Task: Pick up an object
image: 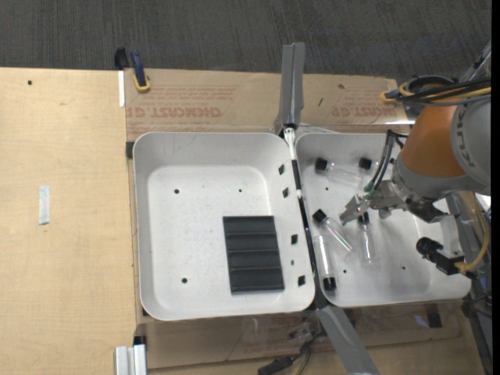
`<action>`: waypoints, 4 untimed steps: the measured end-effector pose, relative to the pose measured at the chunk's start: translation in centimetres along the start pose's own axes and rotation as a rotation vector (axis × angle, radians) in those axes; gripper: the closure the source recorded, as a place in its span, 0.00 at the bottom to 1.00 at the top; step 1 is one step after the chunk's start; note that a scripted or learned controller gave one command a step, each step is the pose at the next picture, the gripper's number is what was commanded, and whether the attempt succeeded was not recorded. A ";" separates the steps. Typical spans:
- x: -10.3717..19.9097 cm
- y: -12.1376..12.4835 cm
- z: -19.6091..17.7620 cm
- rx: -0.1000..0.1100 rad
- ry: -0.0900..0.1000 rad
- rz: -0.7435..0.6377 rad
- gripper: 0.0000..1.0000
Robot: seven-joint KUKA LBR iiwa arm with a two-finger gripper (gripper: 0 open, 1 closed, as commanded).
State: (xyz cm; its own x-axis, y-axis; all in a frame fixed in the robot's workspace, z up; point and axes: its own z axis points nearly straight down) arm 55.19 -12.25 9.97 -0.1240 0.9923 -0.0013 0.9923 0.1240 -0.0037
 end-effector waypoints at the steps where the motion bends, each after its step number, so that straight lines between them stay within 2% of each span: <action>1: -0.1 -0.1 -0.9 0.001 -0.001 0.000 1.00; 2: 6.6 9.8 -9.2 -0.003 -0.001 -0.031 1.00; 3: 1.6 10.9 -1.7 -0.025 -0.004 -0.042 1.00; 4: 1.6 11.0 -1.8 -0.027 -0.005 -0.043 0.00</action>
State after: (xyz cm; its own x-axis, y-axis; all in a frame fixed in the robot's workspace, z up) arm 65.86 -9.31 11.68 -0.1661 0.9861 -0.0065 0.9858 0.1662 0.0231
